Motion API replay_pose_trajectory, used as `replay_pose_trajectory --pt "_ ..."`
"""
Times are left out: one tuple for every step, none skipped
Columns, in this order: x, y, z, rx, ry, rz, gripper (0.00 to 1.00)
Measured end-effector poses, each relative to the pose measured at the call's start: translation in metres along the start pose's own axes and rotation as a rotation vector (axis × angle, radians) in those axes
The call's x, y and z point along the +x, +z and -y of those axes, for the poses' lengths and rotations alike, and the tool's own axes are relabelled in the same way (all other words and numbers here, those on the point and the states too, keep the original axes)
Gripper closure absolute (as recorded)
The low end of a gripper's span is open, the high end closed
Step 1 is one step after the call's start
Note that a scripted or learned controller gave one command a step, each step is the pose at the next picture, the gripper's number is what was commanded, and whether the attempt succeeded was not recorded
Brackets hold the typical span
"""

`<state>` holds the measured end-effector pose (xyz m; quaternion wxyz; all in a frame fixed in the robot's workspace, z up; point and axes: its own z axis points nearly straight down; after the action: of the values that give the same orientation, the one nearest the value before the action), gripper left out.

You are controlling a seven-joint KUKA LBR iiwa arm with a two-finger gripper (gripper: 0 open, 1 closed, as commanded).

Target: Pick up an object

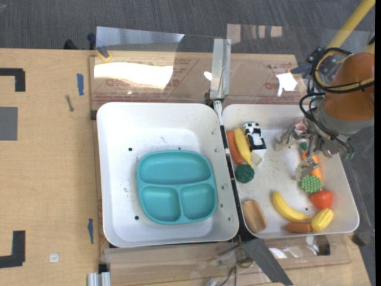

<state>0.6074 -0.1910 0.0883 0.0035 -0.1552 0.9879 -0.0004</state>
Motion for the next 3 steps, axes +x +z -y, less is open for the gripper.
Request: replay_pose_trajectory --pt "0.046 -0.001 0.003 0.001 -0.006 0.001 0.00" --pt "0.041 -0.015 0.004 0.008 -0.006 0.015 1.00" --pt "0.041 -0.013 0.003 0.006 -0.006 0.014 0.00"
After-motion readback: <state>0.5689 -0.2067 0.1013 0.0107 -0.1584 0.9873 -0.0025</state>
